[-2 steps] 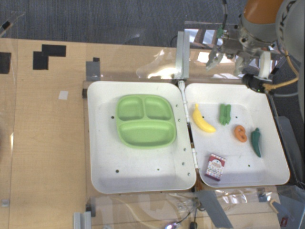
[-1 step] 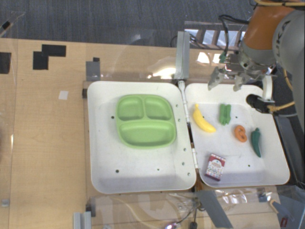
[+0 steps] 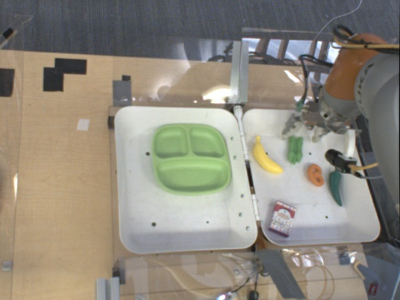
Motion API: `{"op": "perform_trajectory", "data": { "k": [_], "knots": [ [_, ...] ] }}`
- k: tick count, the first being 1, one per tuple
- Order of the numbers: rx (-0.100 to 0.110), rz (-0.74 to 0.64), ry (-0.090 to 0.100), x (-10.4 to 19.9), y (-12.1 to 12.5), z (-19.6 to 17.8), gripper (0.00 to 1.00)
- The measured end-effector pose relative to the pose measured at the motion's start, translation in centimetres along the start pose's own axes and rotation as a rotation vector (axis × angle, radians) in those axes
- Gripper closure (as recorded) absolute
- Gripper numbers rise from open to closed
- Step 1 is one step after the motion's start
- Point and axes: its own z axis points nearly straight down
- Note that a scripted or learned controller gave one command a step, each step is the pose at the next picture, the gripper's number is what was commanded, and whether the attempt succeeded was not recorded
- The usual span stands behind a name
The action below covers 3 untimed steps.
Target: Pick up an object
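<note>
- Wood bench, two white bins side by side; left bin (image 3: 134, 224) has a green divided plate (image 3: 190, 157).
- Right bin (image 3: 362, 227): banana (image 3: 267, 157), small green object (image 3: 294, 149), orange piece (image 3: 315, 174), dark green pepper-like item (image 3: 336, 186), red-white box (image 3: 282, 219).
- Gripper (image 3: 307, 129) sits over the small green object at the bin's far side, fingers spread, nothing between them.
- Green object looks like light plastic, rigid, probably slick; best pinched across its narrow width, mid-body.
- Its top end is tucked under the fingers; can't tell touching or hovering. Dark clutter by the pepper is hard to read.
</note>
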Motion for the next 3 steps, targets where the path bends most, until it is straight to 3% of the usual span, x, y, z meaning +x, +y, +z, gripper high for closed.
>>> {"op": "perform_trajectory", "data": {
  "k": [1,2,3],
  "knots": [
    [-0.001,-0.01,0.001,0.1,-2.7,0.0,0.0],
    [-0.011,-0.011,0.002,0.3,-2.4,-1.4,1.0],
    [0.003,0.037,0.002,7.9,-3.6,-9.9,1.0]
  ]
}}
